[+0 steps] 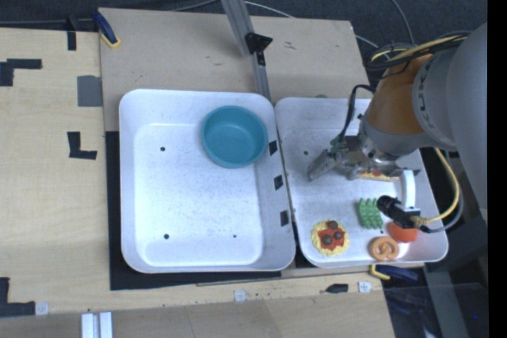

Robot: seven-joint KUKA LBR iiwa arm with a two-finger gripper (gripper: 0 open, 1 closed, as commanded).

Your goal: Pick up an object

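One hand (323,164) hangs low over the right bin (309,123), fingers spread.

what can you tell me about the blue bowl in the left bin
The blue bowl is a round, teal-blue dish that looks like smooth plastic, with a slightly lighter rim and a deeper inside. It stands upright, mouth up, with nothing visible inside. It sits in the far right corner of the left bin, close to the wall shared with the right bin. Nothing else touches it; the end effector is over the other bin.
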